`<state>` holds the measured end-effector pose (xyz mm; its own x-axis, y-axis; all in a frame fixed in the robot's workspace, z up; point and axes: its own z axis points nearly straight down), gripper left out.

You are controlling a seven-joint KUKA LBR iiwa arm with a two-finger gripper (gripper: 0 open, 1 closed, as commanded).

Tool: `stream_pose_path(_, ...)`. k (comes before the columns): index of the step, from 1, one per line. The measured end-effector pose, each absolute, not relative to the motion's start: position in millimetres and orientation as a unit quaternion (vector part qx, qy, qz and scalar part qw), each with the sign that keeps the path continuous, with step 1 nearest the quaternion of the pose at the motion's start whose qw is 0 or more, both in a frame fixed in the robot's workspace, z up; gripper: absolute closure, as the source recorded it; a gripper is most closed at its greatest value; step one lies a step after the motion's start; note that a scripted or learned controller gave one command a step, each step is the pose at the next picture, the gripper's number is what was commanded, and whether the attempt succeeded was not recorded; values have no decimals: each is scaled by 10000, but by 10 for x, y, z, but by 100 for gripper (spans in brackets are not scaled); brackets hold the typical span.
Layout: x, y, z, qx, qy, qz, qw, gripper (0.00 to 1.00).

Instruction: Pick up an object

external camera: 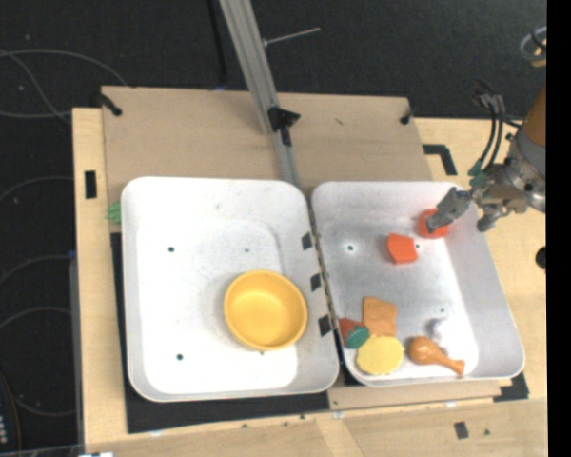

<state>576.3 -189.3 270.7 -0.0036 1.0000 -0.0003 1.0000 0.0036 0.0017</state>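
- My hand (454, 208) sits over the far right corner of the right bin (485, 284), with the arm's wrist off to its right.
- A small red object (432, 225) lies right at the tips, touching or nearly so; from this slanted view I cannot tell whether the hand is open, closed, or gripping it.
- The orange block (402, 248) rests just beside the hand, down and to its left, with no clear long axis.
- Well below the hand, along the near rim, sit a tan cracker-like slab (381, 314), a yellow round piece (380, 355) and a toy drumstick (434, 354) lying lengthwise along that rim.
- The yellow bowl (265, 309) is far off to the left in the left bin (171, 217).
- I read no labels, brands or writing on anything.
- My judgement: the red object is the nearest target.
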Motion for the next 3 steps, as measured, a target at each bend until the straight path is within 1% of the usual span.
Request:
stream_pose_path(1, 5763, -1892, 2707, 7059, 7083, 5, 7, 0)
stream_pose_path(2, 5680, -1864, 2235, 7072, 7070, -18, -5, 0)
stream_pose_path(3, 5776, -1865, 1711, 7076, 7066, -19, -5, 0)
